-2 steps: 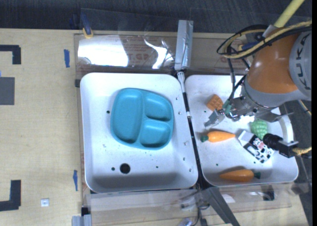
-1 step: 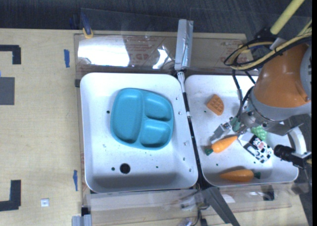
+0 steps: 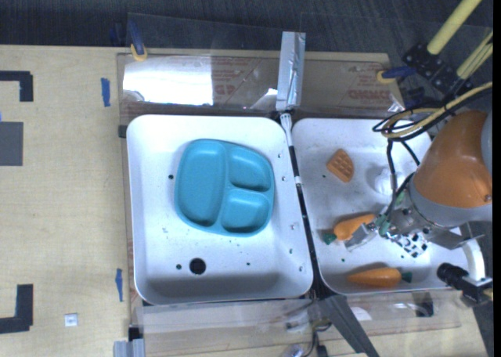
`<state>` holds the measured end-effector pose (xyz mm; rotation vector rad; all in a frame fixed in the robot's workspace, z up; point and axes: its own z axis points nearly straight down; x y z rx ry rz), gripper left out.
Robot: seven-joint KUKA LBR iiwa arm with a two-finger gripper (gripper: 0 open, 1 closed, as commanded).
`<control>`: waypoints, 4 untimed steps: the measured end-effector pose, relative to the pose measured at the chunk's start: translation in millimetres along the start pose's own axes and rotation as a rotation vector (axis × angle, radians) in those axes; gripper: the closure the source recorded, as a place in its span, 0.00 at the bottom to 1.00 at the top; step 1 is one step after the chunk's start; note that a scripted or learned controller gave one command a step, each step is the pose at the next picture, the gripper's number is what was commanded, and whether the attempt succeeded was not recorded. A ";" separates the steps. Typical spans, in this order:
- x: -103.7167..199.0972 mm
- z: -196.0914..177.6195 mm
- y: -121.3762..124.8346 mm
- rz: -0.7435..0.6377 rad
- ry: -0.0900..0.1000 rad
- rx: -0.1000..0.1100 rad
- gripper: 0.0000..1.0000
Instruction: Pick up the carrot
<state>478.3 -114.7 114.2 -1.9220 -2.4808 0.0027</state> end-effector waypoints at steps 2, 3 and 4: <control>-10.6 26.9 0.1 -0.231 -0.001 -0.007 0.00; -11.4 8.4 -0.9 -0.279 -0.004 -0.007 0.00; -4.5 26.4 63.0 -0.232 -0.006 -0.011 0.00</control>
